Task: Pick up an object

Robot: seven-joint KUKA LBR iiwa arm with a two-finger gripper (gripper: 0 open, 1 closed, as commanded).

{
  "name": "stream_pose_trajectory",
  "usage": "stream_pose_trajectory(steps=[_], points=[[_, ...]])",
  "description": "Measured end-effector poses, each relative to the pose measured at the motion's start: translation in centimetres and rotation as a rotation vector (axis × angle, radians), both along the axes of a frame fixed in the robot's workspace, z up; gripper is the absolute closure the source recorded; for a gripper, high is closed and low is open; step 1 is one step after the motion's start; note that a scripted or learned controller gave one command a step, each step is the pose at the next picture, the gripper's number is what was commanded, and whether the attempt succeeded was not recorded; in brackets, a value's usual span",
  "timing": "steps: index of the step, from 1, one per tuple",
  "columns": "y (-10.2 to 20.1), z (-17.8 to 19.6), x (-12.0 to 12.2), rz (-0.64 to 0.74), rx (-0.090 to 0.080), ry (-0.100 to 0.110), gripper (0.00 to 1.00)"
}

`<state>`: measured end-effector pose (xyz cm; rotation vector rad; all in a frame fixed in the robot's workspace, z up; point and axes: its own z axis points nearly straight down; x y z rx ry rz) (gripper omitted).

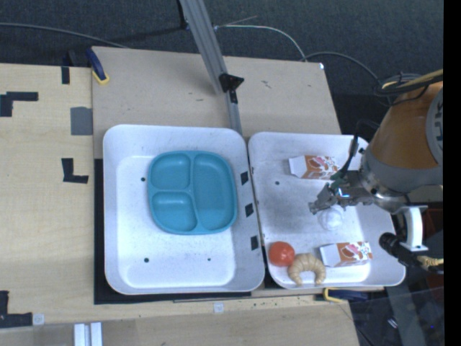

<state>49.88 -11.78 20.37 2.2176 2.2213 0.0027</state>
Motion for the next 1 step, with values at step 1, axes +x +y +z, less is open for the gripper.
stream_pose_trajectory(steps=[1], points=[[3.91, -0.33, 3.17, 0.004, 0.002, 0.004, 1.00]])
